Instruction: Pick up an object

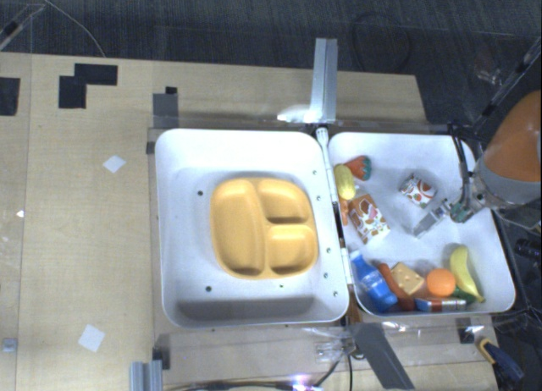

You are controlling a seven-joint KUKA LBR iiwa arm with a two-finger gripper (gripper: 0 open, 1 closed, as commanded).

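- Objects for picking lie scattered in the right bin [423, 145]: a strawberry [360, 167] and a small yellow corn-like piece [345, 183] against the left wall, a printed carton [367, 217] just below them, and a small patterned box [417, 190] near the middle.
- Along the near wall sit a blue item [370, 282], a tan block [407, 279], an orange [440, 283] and a banana [462, 271], crowded together and mostly touching, which I judge makes a clean grasp there harder.
- The gripper [434, 218] hangs low over a bare patch of the right bin's floor, between the patterned box and the banana, touching neither.
- Nothing sits between its fingers; how far apart they stand is too small to tell.
- The arm [512, 156] reaches in from the right, so the right bin is the nearer one, likely why the toys are staged there.
- The left bin [182, 212] holds a yellow divided tray [261, 227], lying flat in the middle, well apart from the gripper.
- The pick looks not yet made; the patterned box, standing alone, seems the easiest target.
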